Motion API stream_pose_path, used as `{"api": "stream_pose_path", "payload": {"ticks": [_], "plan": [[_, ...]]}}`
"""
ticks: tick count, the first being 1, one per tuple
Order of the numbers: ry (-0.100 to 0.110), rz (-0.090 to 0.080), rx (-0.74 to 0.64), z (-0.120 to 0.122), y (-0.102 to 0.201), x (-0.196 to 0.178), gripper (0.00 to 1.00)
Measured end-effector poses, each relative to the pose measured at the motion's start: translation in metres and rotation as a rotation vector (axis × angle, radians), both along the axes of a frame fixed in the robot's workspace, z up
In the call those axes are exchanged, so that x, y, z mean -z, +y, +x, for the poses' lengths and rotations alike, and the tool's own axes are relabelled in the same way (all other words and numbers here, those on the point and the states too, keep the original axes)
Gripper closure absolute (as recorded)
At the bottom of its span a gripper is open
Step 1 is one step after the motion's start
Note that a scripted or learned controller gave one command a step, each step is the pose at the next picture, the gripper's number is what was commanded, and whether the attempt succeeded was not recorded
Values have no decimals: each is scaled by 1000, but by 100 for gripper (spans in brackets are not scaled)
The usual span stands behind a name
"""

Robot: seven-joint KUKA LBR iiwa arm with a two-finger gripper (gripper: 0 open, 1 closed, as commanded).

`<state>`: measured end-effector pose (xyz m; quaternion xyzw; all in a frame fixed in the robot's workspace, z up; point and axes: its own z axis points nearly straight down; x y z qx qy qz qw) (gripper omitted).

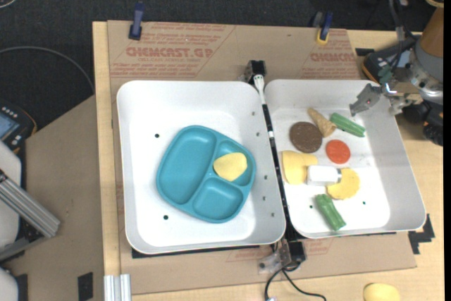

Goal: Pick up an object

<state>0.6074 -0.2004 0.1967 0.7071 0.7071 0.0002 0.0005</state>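
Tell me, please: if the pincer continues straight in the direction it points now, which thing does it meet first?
Probably the green piece: the pincer points down-left into the right bin, and that piece lies nearest in line. Depth is unclear, so it may pass above.

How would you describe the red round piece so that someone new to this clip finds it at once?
Look in the right bin, the one crowded with small toy foods. Near its middle lies the red disc, just right of the brown round piece and below the green piece. It is the only red thing there, and smaller than its brown neighbour.
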Motion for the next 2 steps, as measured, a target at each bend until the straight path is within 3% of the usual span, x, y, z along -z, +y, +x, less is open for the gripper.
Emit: {"api": "stream_pose_path", "payload": {"ticks": [1, 2], "plan": [[-19, -8, 2, -36, -18, -166, 0], [-20, -9, 1, -76, -25, -315, 0]]}}
